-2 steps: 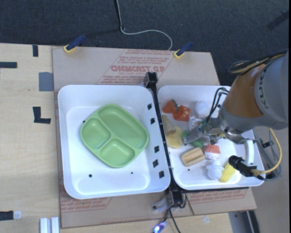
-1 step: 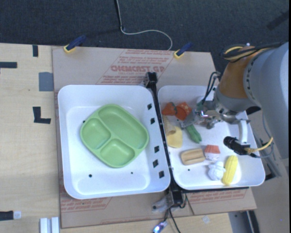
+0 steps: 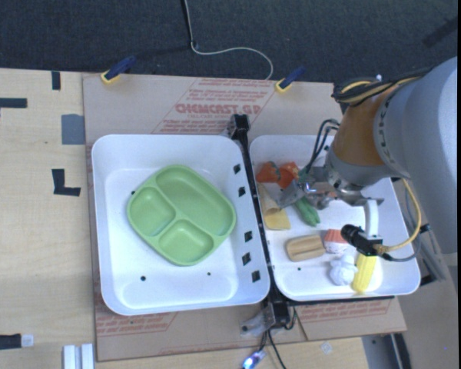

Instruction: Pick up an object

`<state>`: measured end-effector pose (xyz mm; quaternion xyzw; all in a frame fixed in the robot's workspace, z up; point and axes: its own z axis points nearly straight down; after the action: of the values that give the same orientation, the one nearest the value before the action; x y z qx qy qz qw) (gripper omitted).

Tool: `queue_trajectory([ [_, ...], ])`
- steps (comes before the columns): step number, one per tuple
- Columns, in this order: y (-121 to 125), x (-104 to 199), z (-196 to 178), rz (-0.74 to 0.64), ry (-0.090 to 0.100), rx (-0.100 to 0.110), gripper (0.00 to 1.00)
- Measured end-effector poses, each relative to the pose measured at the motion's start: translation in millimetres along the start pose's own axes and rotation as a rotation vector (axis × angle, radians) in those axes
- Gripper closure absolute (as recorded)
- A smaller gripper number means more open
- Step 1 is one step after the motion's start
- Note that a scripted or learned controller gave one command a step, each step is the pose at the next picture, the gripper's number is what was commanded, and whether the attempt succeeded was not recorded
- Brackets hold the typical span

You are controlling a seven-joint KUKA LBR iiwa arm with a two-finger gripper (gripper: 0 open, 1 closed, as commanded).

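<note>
The gripper (image 3: 306, 194) is low over the green toy (image 3: 308, 212) in the right bin (image 3: 396, 283), probably to grasp it, but its opening I cannot tell.

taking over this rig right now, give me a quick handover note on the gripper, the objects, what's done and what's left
Gripper: low in the right bin, among the toys at its left side; grip state cannot be told from this view.
Objects: orange piece, green piece, yellow wedge, tan block, white item and yellow item all lie in the right bin. Green divided plate sits in the left bin.
Done: nothing visibly lifted.
Left: grasp and raise one object.
</note>
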<state>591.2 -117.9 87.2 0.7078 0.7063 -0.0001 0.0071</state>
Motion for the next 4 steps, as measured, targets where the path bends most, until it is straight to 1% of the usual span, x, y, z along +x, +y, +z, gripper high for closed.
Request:
queue_trajectory([
  [1,-0.8,1.6,-7.9,-0.001,0.007,0.008,1.00],
  [2,30.1,8.7,5.6,-0.005,0.013,0.031,1.00],
  [3,-1.2,-45.5,-117.4,0.002,0.005,0.002,1.00],
  [4,2.8,18.2,-53.0,-0.008,0.013,0.018,1.00],
])
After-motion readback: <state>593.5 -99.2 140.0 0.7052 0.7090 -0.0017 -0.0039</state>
